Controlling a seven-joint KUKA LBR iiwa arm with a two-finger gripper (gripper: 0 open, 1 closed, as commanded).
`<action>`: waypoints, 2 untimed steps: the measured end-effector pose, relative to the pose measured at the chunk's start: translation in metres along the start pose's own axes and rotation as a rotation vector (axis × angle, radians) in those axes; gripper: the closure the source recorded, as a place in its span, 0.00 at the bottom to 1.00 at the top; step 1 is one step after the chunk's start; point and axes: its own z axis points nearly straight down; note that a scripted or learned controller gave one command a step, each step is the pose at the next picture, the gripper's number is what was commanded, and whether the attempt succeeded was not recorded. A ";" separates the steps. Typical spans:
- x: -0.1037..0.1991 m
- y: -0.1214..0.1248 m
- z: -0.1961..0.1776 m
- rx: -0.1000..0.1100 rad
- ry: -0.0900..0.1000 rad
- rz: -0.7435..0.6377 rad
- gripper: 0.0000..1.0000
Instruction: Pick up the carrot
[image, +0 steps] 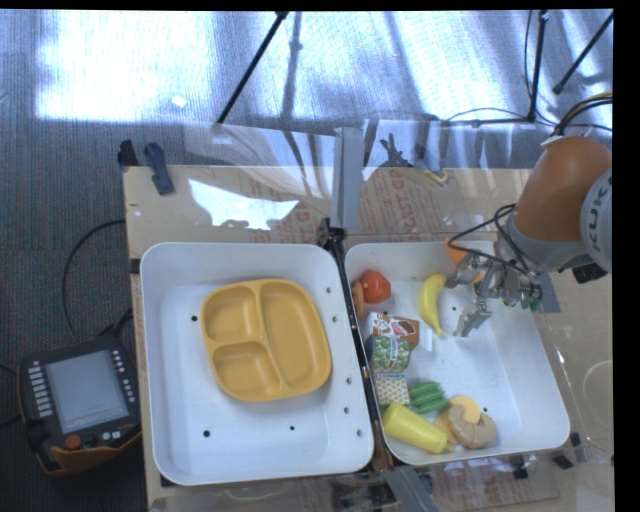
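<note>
Fingers (470, 320) spread wide, with nothing between them. Hang from the gripper (462, 302) over the far half of the right bin (520, 385), tips aimed down and toward the banana (432, 303).

Probable carrot (458, 256): a small orange piece against the bin's far wall, just behind the upper finger and mostly hidden by it. Cannot say for sure, given a second orange sliver (357, 297) at the left wall beside the red tomato (375, 286).

Risks, as judged from here:
- Closing on the wrong thing. Sits nearer the banana than anything else, so a straight descent likely catches yellow, not orange.
- Striking the far rim. Leaves little room between carrot and wall for a finger to slip behind.
- Nudging the carrot along the wall instead of pinching it, if one finger lands first.
- Closing on air, given how little of the piece shows.

Room for moving:
- Plenty of bare white floor under and to the right of the gripper, out to the right wall.
- Crowded along the left wall: tomato, printed packet (392, 335), green piece (428, 397), yellow bottle (412, 428), round biscuit-like piece (470, 424) near the front.
- Left bin (180, 300) well apart, bearing only a yellow divided plate (265, 338).
- Best approach probably from the open right side, lifting straight up afterwards.
</note>
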 end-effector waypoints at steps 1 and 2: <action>-0.002 0.002 -0.012 0.000 -0.007 -0.004 1.00; 0.001 0.004 -0.011 -0.005 0.014 -0.005 0.00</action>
